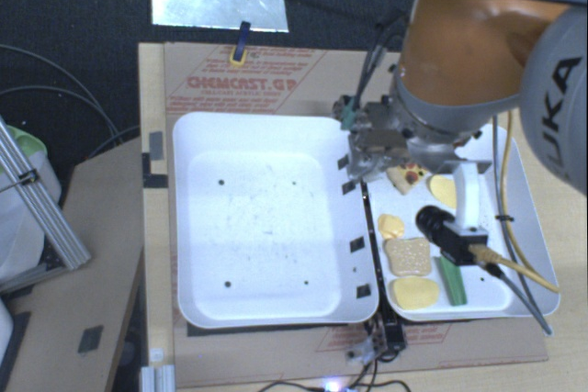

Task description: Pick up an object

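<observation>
Gripper (372, 147) low at far inner corner of right bin (478, 306) (view's right), close by the wall shared with left bin (266, 225). Open or closed: cannot tell, masked by wrist. No item seen gripped.

Candidate items, all in right bin:
- small mixed-colour bit (404, 175) just beside gripper
- pale oval (443, 190) next to that
- yellow lump (391, 226) nearer the camera, by the shared wall
- tan cracker (410, 256) just below lump, touching or nearly so
- yellow slab (415, 293) at near wall
- green stick (451, 280) beside cracker and slab

Step in hand, as judged: reaching for a pick, nothing secured yet.

To do it well:
- Aim at one item only, centred, never straddling two.
- Small bit closest, but tucked under wrist, shape hard to read. Come straight down and keep off the shared wall.
- Cracker and slab flat and low, probably hard to pinch and prone to sliding.
- Green stick looks the easier grip: take across its width, mid-length.
- Lift slowly and check item rises clear of bin floor before counting the pick as good.
</observation>
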Tool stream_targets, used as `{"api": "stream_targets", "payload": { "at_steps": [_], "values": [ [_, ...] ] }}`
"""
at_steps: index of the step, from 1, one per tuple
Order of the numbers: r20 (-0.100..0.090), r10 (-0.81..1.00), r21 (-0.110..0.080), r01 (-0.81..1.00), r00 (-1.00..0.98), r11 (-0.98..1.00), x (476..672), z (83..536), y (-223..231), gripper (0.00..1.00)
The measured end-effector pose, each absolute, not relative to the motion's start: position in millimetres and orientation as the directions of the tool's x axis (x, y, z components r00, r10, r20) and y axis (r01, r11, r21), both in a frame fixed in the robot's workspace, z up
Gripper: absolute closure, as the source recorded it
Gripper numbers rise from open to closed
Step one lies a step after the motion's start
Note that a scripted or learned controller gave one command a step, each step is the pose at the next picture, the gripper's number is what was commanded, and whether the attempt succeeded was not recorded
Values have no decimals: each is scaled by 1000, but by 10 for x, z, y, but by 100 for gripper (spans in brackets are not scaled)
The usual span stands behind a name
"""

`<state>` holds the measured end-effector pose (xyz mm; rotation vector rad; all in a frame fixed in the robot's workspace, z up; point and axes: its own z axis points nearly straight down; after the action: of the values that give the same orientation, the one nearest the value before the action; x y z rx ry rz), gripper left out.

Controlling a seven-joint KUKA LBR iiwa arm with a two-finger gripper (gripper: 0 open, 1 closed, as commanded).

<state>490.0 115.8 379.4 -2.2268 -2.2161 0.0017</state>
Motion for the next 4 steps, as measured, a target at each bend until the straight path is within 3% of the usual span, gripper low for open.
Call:
{"api": "stream_targets", "payload": {
  "at_steps": [1, 2, 3, 4],
  "values": [
    [1, 1000, 5, 1000, -6, 6, 4914, 3918, 1197, 100],
    [-1, 1000, 2, 1000, 5, -5, 4872, 3807, 573, 100],
    [2, 1000, 1, 1000, -7, 7, 4865, 3735, 998, 100],
    [2, 1000, 13, 1000, 2, -2, 4873, 4653, 565, 100]
  ]
}}
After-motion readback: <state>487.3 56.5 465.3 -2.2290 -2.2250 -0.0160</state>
